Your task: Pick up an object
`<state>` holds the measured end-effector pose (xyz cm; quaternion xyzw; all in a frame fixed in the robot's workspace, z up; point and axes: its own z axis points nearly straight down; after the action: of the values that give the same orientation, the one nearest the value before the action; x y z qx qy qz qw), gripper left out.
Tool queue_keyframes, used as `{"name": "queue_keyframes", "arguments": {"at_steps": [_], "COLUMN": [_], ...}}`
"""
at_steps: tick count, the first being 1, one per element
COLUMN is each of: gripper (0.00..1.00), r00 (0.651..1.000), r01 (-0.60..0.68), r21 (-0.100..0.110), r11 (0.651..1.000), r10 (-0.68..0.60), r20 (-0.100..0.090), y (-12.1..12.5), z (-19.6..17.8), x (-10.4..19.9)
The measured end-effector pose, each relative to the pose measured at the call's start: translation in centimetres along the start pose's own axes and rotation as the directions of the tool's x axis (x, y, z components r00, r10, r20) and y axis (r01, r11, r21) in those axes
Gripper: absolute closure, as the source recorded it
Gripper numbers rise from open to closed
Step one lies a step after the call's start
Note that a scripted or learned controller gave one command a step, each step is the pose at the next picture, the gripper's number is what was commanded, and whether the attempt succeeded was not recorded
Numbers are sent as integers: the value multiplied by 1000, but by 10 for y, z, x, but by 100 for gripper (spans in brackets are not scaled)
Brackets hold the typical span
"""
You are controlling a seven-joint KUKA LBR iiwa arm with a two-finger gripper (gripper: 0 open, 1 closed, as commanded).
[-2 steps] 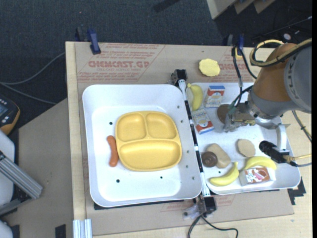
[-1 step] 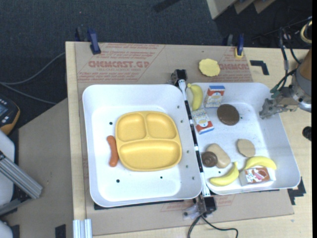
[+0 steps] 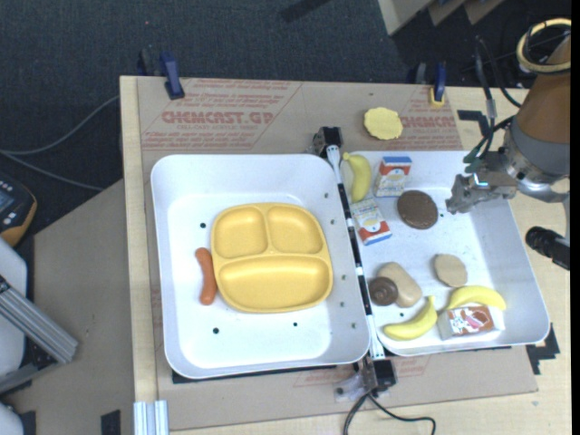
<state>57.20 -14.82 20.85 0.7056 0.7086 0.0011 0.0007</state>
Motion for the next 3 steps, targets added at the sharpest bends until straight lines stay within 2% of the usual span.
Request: {"name": "queue_keyframes", "arguments": {"at_steps": [1, 2, 3], "gripper": [100, 0, 0], "r00": [1000, 1000, 1000], "r01": [3, -3, -8], "r21": [1, 0, 8], "r11": [1000, 1000, 1000], "r10": [-3, 3, 8], "r20": [-1, 2, 1], "y": [58, 56, 41], "z": [59, 55, 128], "x": [62, 56, 4]}}
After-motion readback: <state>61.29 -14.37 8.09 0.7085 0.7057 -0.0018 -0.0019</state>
